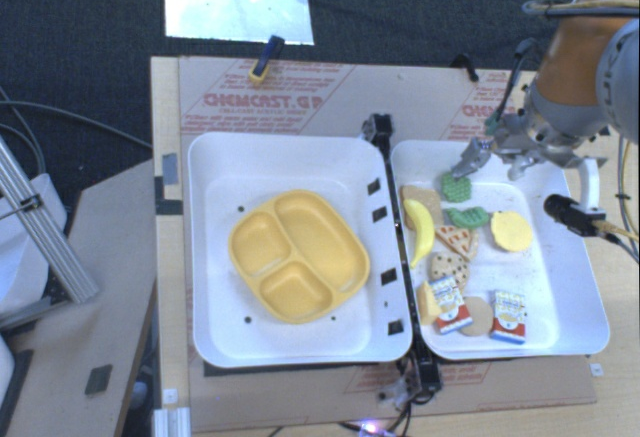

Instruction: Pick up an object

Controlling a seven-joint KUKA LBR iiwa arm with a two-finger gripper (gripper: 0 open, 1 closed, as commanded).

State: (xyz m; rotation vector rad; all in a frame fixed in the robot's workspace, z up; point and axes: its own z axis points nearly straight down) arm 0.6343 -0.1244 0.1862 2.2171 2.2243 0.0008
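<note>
- Gripper (497,161): above the right bin's (575,275) far edge, fingers spread apart, nothing between them.
- Green toy (457,189) lies just below the left fingertip (470,162); whether they touch cannot be told.
- Banana (420,228), pizza slice (456,241) and yellow disc (511,231) crowd the bin's left half; its right side lies open.
- Left bin (215,170): yellow divided tray (298,254) central, rim margins free.

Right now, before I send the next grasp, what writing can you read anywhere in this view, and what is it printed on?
"CHEMCAST GP": red print on the brown protective sheet behind the left bin.
Same red print repeats on the sheet behind the right bin, partly hidden by the arm; not readable in full.
Two small red-and-white cartons: print too small to read.
</note>
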